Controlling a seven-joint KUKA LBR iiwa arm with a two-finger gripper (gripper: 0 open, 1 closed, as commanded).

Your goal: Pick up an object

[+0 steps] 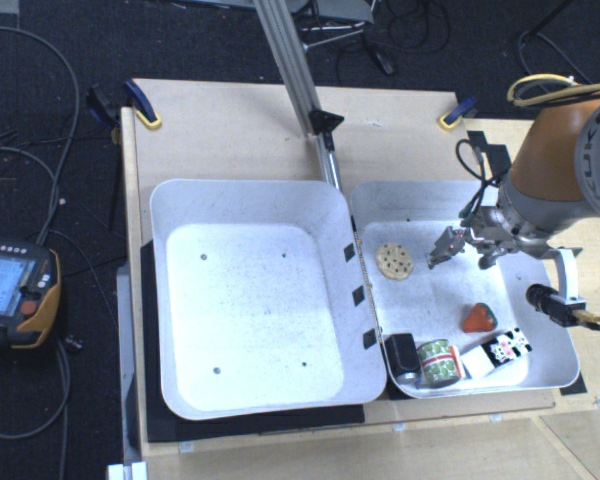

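In the camera view, the gripper [466, 247] hangs over the right bin [435, 200] with its fingers spread apart and nothing between them. The cookie [394, 261] lies just to its left. A red object [479, 318], a green can [439, 361] and a black-and-white box [505, 348] lie nearer the front edge.

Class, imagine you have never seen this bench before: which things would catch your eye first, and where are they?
The grey arm with its orange band reaches in from the right, its end effector hovering above the right white bin. Below it lie a round speckled cookie, a small red strawberry-shaped toy, a green-labelled can and a black-and-white cow-patterned box. The left white bin sits alongside.
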